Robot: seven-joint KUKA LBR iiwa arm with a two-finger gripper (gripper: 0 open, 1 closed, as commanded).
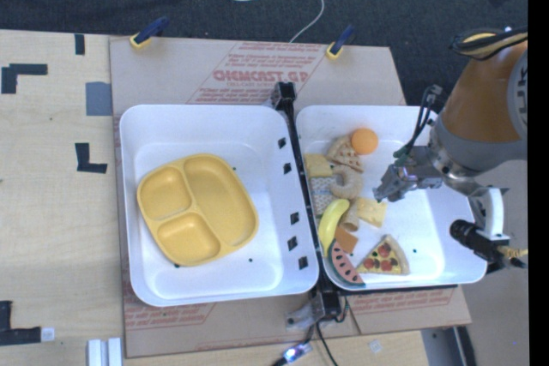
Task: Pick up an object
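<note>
Hovering low over the right bin (446, 270), the gripper (388, 187) is reaching toward the yellow cheese wedge (372, 213) just below it, its opening impossible to tell and nothing visibly held, so picking up is looking still undone.

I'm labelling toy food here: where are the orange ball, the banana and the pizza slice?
orange ball (364, 141), camera view, centre of the ball.
banana (331, 221), camera view, middle of its curved body.
pizza slice (384, 256), camera view, its topped face.
</note>
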